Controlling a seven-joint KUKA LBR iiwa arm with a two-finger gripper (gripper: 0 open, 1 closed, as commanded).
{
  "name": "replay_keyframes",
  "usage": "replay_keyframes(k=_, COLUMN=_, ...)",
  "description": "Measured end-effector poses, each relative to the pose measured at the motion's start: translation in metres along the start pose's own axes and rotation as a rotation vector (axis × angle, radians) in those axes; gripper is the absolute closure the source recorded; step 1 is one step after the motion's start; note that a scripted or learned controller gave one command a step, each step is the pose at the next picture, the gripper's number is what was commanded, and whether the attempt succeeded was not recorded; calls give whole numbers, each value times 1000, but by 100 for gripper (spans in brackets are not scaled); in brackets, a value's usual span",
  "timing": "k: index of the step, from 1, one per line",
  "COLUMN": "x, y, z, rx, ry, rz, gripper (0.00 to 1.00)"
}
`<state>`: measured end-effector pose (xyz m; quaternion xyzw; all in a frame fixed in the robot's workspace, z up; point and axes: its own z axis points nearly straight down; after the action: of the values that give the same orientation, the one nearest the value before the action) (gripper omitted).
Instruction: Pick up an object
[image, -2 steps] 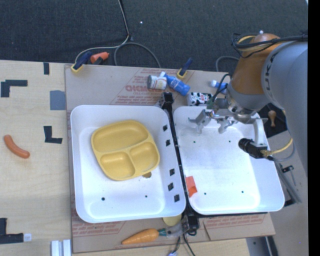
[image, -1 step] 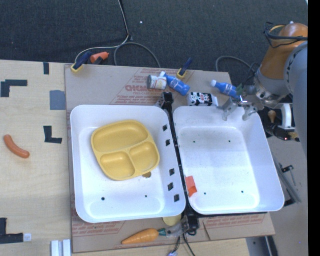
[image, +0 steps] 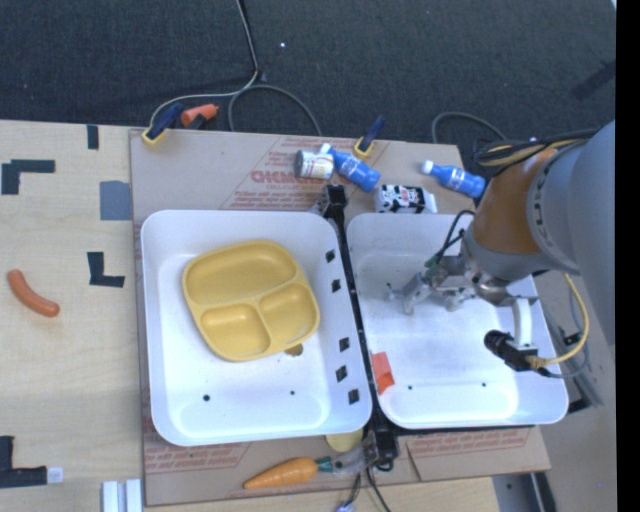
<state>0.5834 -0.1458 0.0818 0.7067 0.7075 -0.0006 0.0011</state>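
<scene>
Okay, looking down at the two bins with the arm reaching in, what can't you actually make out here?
- Tool, camera view: too small and blurred to read its state or any object held.
- Thing under the yellow plate: just a dark sliver at its lower edge.
- Yellowish object below the left bin: hidden by the bin rim.

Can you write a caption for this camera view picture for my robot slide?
Robot arm reaching into the right white bin, beside the left bin holding a yellow divided plate.
</scene>
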Motion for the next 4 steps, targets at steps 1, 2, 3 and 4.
replay_keyframes(k=1, x=46, y=83, z=-4, rx=-6, ry=2, rz=-6, gripper=0)
replay_keyframes(k=2, x=43, y=80, z=-14, rx=-3, ry=0, rz=-3, gripper=100)
replay_keyframes(k=3, x=160, y=32, z=-109, rx=-5, ry=9, rz=-11, gripper=100)
replay_keyframes(k=4, x=141, y=12, z=-102, rx=4, ry=1, rz=1, gripper=100)
